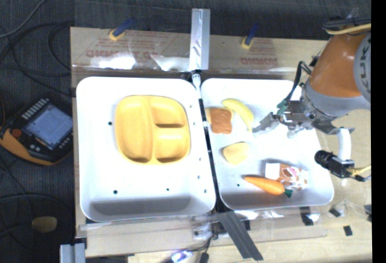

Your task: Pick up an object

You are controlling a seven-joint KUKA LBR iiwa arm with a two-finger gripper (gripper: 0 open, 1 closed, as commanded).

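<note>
Two-finger metal gripper [265, 124] over right shallow white plastic bin [313, 90], near curved yellow banana [240, 111], likely lining up pick. Nothing held. Open or closed: cannot tell.

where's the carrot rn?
The carrot lies in the right bin, near its front edge, just left of the small carton and below the pale yellow piece.

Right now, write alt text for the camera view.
A grey and orange robot arm's tool hovers over the right white bin, near a yellow banana, brown bread slice, orange carrot and small carton. The left white bin holds a yellow divided tray.
</note>
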